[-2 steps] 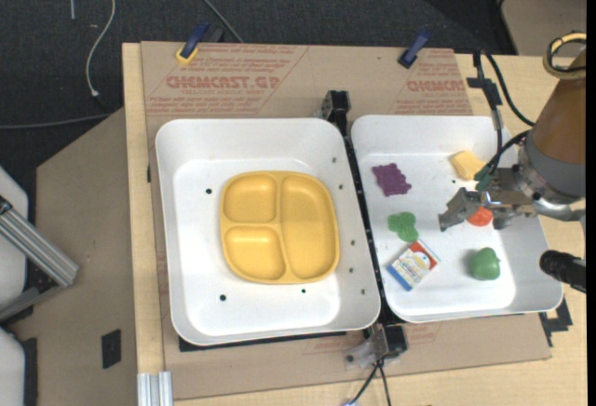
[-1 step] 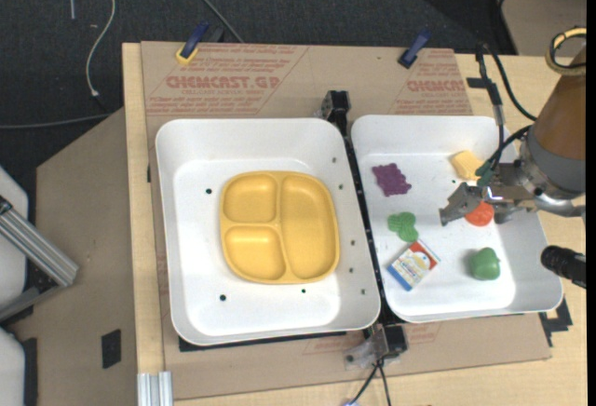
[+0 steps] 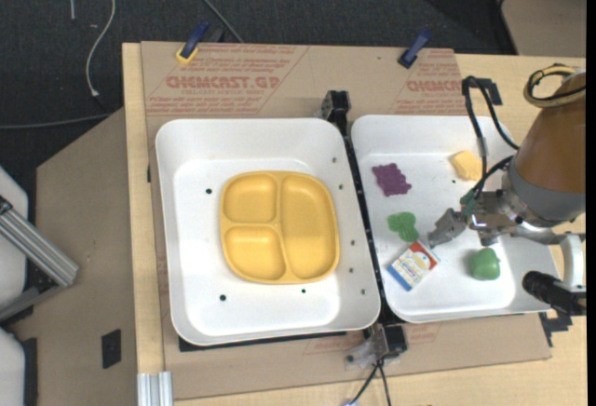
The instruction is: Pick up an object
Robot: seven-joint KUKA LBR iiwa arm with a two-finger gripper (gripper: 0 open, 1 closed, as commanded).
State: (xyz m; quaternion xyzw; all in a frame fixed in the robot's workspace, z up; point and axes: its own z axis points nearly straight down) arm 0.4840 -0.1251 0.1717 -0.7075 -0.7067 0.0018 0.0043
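In the right bin [image 3: 438, 302] lie a purple lumpy piece [image 3: 391, 178], a yellow block [image 3: 465, 164], a small green piece [image 3: 403, 225], a green apple-shaped object [image 3: 484, 263] and a small white, blue and orange box [image 3: 412, 265]. My gripper [image 3: 447, 227] hangs over the middle of this bin, between the small green piece and the green apple. Its grey fingers [image 3: 440, 230] point left and hold nothing that I can see.
The left bin [image 3: 186, 209] holds a yellow divided plate [image 3: 279, 226]. A black cable [image 3: 477, 125] loops over the right bin's back edge. The arm's orange band [image 3: 559, 148] covers the bin's right side. Blue clips [image 3: 193, 43] hold the cardboard at the back.
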